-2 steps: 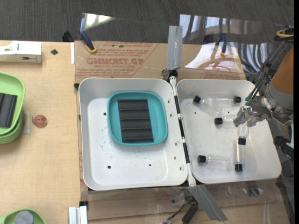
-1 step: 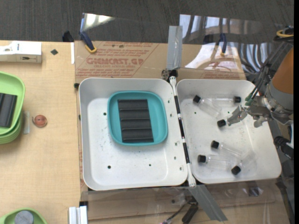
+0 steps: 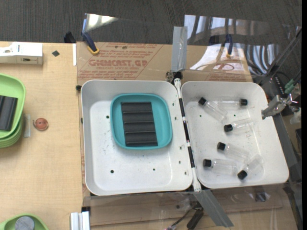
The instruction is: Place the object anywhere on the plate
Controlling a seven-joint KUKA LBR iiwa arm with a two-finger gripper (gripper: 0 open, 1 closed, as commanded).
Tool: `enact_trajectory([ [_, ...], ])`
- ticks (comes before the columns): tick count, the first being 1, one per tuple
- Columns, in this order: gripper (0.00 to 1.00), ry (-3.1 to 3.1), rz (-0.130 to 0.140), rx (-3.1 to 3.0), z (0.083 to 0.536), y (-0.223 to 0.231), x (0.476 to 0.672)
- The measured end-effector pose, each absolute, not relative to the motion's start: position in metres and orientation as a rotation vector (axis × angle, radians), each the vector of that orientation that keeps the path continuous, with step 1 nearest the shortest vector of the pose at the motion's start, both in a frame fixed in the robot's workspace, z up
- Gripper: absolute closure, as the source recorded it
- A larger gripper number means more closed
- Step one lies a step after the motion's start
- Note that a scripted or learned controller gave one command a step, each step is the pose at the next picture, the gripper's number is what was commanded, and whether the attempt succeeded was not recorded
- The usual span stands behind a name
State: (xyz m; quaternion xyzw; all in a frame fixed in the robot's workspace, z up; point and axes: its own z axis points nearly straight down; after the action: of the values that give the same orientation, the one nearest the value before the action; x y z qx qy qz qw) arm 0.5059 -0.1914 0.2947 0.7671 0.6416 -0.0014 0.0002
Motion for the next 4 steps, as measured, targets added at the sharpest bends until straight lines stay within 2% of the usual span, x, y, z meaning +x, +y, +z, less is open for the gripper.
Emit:
enact_trajectory([
  [1, 0.00, 1.901, -0.005, 2.502, 0.296, -0.211, 0.490],
  [2, 0.00, 1.743, -0.007, 2.615, 0.424, -0.208, 0.478],
  [3, 0.00, 1.553, -0.008, 2.731, 0.440, -0.207, 0.479],
  [4, 0.00, 1.406, -0.008, 2.811, 0.432, -0.212, 0.478],
])
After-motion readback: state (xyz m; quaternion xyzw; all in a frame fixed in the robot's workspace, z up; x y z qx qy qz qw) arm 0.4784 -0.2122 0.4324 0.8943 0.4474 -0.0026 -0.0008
